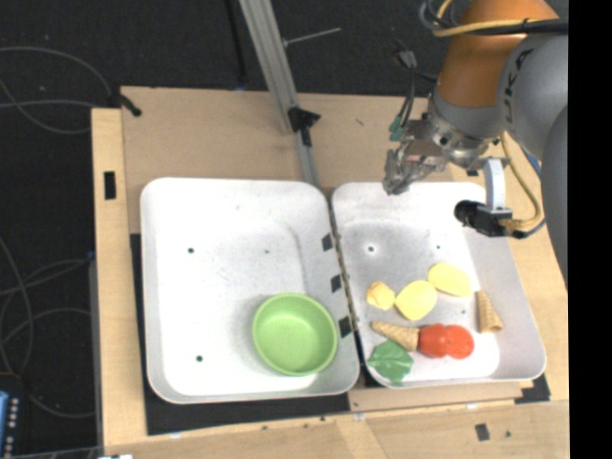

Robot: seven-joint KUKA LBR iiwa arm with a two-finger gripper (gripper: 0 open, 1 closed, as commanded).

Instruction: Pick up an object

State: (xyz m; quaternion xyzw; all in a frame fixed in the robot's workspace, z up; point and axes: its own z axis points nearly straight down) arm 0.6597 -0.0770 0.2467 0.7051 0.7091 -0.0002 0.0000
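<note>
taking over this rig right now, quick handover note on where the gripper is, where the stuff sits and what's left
Gripper: above the far rim of the right white bin, nothing seen between its fingers.
Right bin, near end: three yellow pieces, red tomato-like piece, green leaf-shaped piece, two tan cones.
Left white bin: light green plastic bowl.
Done: nothing picked.
Left: descend on one item, grasp, lift.

Slanted overhead view, perhaps mid-distance
</note>
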